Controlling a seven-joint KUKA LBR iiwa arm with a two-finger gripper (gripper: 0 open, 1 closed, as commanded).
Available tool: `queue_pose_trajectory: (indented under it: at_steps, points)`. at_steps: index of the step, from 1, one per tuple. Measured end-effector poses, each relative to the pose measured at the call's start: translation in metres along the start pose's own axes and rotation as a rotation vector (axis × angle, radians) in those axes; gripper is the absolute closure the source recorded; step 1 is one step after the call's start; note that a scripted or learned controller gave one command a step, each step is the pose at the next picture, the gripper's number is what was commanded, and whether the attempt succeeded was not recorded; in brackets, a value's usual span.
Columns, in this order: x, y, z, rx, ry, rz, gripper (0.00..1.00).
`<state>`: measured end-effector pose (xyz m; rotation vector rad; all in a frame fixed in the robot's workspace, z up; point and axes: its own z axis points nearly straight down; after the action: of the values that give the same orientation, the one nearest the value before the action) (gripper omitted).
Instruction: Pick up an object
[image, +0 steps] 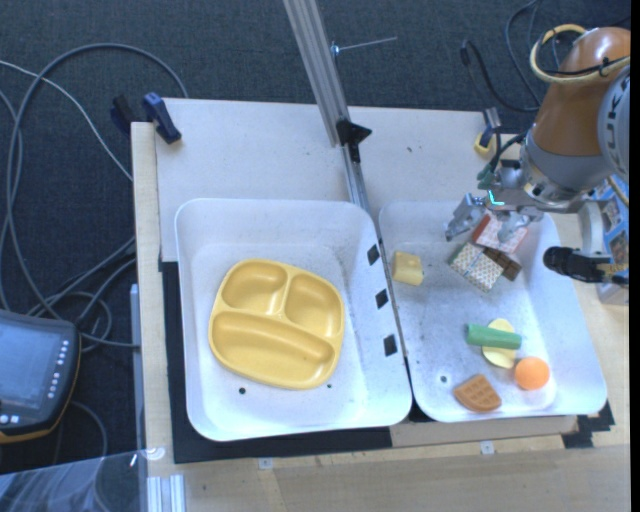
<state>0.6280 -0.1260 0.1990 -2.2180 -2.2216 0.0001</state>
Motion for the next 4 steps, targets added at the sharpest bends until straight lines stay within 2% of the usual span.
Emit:
queue_pose_trajectory:
  at_steps: [1,2,3,4]
  points:
    - [-0.007,-0.004,0.060,0.006,0.000,0.002,0.00]
    - [-0.008,-0.001,0.102,-0.007,-0.006,0.001,0.00]
    - [-0.007,0.002,0.087,-0.016,-0.005,0.000,1.00]
    - [-0.010,0.006,0.042,-0.008,-0.003,0.000,1.00]
